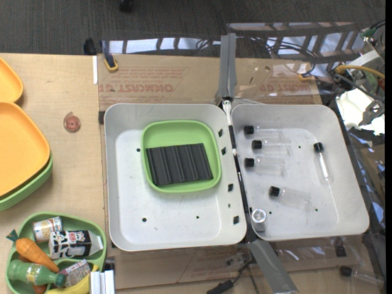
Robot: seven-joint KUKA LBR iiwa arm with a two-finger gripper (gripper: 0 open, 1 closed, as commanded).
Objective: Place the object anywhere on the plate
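So the green plate (181, 155) sits in the left bin (122, 225) with a dark ribbed slab (178, 164) lying on it. Right of the plate, the other bin (343, 219) holds several clear vials with black caps (288, 196), none touching the plate. Can't tell what the tool's doing from here.

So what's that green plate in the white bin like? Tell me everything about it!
The green plate is a light green square with rounded corners and a raised rim, and it looks like plastic. It lies flat in the left white bin, towards the far side. A dark grey ribbed slab rests on it, covering most of its middle, a little tilted. Nothing else touches the plate.
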